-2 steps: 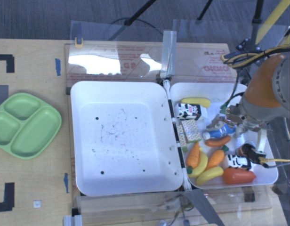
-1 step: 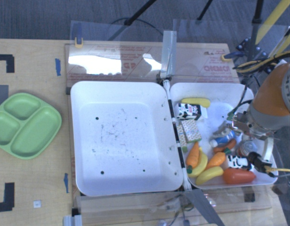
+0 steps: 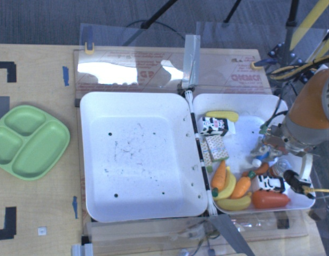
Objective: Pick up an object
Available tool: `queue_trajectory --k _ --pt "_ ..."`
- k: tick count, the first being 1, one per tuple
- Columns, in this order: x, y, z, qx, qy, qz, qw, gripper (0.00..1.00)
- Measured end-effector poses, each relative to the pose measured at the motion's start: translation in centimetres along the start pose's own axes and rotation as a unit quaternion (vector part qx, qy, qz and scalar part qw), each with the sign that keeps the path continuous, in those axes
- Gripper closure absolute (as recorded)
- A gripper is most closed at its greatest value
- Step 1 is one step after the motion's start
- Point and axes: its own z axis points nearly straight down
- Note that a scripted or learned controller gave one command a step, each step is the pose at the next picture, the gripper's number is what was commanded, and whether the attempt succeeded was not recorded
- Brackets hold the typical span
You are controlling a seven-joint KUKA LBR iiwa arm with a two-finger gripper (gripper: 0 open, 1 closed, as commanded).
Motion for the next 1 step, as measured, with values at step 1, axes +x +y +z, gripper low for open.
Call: queue_trajectory --k 1 --pt "4.89 3.4 -12.08 0.003 -0.001 -0.068 0.9977 1.0"
